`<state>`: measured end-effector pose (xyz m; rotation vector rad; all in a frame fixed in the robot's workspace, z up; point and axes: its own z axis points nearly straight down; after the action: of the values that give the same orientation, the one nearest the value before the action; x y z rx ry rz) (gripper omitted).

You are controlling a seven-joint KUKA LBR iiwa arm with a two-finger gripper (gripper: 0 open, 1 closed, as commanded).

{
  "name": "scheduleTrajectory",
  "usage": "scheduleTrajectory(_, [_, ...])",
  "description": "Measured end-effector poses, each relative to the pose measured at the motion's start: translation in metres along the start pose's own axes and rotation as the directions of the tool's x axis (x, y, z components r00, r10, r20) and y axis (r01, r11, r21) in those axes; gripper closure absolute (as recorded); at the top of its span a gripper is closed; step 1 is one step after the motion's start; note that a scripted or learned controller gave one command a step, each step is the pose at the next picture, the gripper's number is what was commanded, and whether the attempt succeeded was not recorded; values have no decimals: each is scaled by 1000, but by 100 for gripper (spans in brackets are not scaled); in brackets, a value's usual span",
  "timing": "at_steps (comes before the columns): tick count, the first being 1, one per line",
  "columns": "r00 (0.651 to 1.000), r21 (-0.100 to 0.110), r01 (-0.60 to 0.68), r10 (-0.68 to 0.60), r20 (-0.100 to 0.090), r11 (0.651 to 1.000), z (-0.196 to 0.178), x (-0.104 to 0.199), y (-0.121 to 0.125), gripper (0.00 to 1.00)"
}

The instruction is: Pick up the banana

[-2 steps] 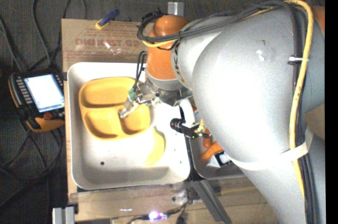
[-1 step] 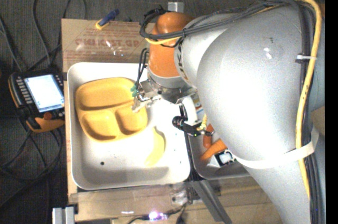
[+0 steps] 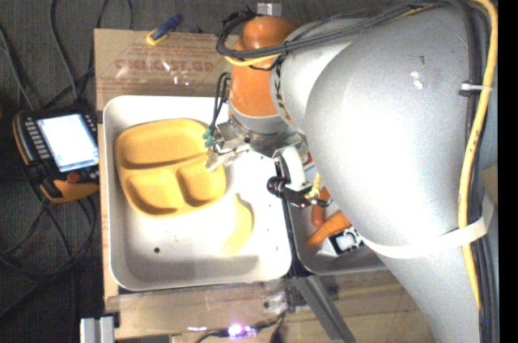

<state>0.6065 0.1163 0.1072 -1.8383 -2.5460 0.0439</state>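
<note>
Inside the shallow white left bin, a pale yellow curved banana lies beside a yellow plastic divided tray. Over the tray's edge hangs the pincer. Whether it is wide or narrow, I cannot tell.

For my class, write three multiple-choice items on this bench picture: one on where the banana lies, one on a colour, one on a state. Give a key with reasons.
1. Where is the banana?
A. In the left bin
B. On the cardboard
C. On the floor

2. What colour is the divided tray?
A. Blue
B. Yellow
C. Black

3. How does the banana lie?
A. Inside the tray
B. Between the end effector's fingers
C. Loose on the bin floor

Key:
1 A, it rests inside the left bin.
2 B, the tray is plainly yellow.
3 C, it lies beside the tray, apart from the end effector.
</note>
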Motion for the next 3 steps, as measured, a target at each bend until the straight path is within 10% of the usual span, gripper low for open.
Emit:
scheduleTrajectory(1, [999, -18, 51, -51, 7, 999, -83, 35, -28, 100])
scheduleTrajectory(2, [960, -15, -280, 279, -16, 960, -113, 27, -44, 100])
scheduleTrajectory(3, [971, -17, -238, 238, -16, 971, -191, 41, -50, 100])
